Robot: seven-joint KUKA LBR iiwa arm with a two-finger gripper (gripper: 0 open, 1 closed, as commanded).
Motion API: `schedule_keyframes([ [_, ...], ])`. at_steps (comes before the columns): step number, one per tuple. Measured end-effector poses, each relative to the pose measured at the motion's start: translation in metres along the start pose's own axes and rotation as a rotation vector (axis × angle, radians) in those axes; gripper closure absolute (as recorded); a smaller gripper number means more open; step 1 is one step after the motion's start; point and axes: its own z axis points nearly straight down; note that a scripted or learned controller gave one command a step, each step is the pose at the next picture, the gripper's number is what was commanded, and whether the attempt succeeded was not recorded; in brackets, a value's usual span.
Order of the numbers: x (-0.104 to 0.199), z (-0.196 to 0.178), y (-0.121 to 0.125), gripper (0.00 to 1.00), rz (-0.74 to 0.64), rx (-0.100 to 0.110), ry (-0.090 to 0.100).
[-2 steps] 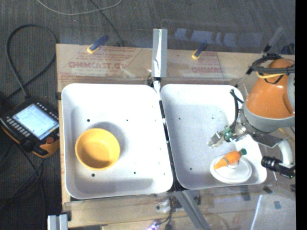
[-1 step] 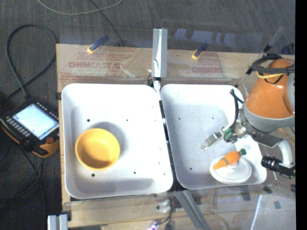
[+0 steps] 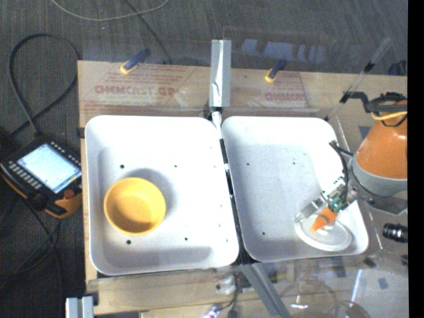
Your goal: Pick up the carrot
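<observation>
The carrot (image 3: 322, 220) is a small orange piece at the near right corner of the right bin (image 3: 278, 177), resting on a small white plate (image 3: 326, 234). My gripper (image 3: 331, 204) comes in from the right on the grey arm with its orange band (image 3: 384, 152) and hangs directly over the carrot, its tip at the carrot's upper end. Whether the carrot sits between the fingers is too small to make out.
A yellow bowl (image 3: 135, 205) sits in the left bin (image 3: 159, 191), toward its near left. A metal divider post (image 3: 219, 78) stands behind the seam between the bins. A handheld controller (image 3: 43, 171) lies off the bench to the left.
</observation>
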Motion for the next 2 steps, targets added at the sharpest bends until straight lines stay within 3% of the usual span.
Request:
schedule_keyframes([
  [1, -0.0329, 0.0363, -0.0150, 0.00, -0.011, -0.009, -0.006],
  [2, -0.0318, 0.0413, -0.0145, 0.00, 0.290, -0.009, 0.000],
])
